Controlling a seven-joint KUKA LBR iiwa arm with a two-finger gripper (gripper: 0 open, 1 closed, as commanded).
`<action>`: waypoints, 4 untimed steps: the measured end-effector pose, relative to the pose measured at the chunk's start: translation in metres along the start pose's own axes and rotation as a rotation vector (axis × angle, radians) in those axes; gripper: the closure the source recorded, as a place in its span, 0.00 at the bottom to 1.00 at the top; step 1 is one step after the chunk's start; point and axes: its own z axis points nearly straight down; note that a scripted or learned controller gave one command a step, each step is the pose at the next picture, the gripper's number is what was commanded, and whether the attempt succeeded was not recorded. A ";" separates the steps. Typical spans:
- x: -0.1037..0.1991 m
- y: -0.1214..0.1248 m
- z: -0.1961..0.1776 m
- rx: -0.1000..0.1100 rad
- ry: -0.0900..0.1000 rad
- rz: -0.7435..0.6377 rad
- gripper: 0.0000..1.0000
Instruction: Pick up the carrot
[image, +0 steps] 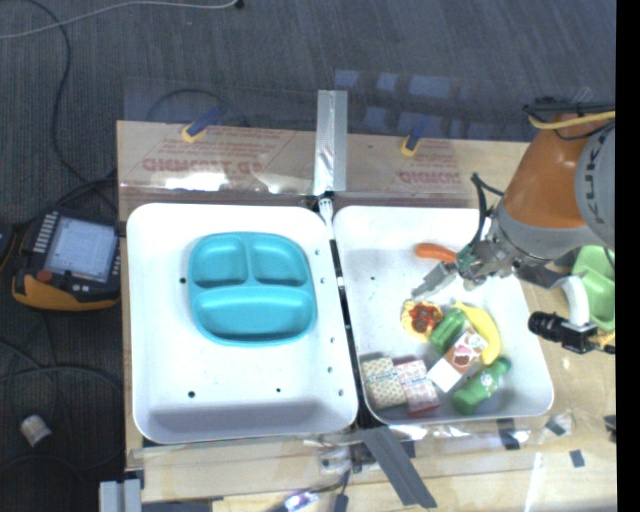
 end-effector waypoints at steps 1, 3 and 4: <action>0.053 -0.018 -0.047 0.000 -0.002 -0.130 0.00; 0.020 0.010 -0.038 -0.001 -0.003 -0.075 0.00; -0.052 0.019 -0.085 -0.001 -0.005 0.010 0.00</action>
